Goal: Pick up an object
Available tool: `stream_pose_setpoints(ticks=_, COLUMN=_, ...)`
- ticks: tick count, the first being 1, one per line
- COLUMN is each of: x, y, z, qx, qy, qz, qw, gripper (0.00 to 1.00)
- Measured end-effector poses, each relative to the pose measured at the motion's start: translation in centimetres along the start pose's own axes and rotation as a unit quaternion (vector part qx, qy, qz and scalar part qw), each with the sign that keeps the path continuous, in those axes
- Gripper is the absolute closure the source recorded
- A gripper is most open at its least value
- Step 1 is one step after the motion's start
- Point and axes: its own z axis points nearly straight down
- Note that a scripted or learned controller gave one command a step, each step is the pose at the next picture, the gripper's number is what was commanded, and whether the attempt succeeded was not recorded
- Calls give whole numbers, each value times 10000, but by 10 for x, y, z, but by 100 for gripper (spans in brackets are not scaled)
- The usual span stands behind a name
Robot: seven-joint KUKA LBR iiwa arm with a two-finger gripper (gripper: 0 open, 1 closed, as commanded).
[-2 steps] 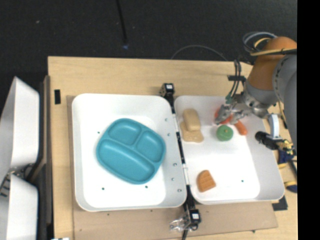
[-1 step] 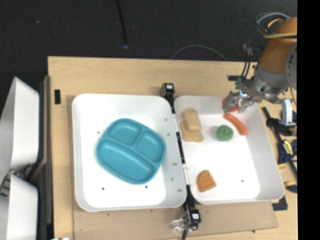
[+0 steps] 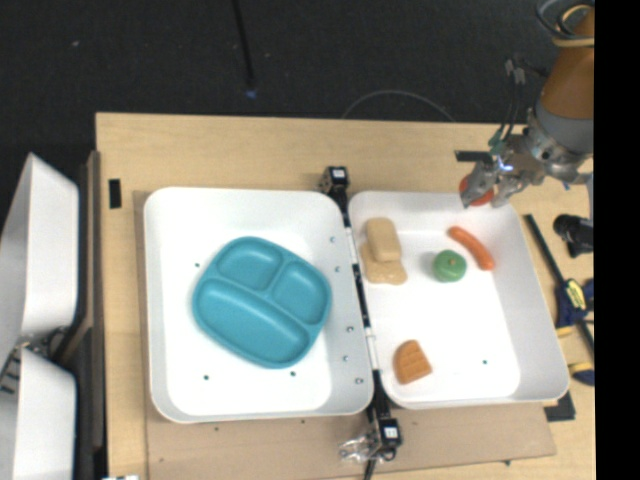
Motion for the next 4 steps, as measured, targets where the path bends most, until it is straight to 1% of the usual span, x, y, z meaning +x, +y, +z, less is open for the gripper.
stream_pose_setpoints(ticks=1, x=57, y=-6, z=6, qx=28, qy=0, qz=-13, qw=10000, gripper=100)
stream_pose_setpoints(ticks=2, x=104, y=-16, z=6, qx=32, qy=3, qz=-11, qw=10000, gripper=100)
stream_pose_setpoints(ticks=3, x=167, y=-16, z=8, qx=34, qy=11, qz=-24, qw=10000, gripper=100)
stream_pose_setpoints(ticks=4, x=223, y=-7, z=-1, qx=19, qy=17, qz=-28, qw=10000, gripper=100)
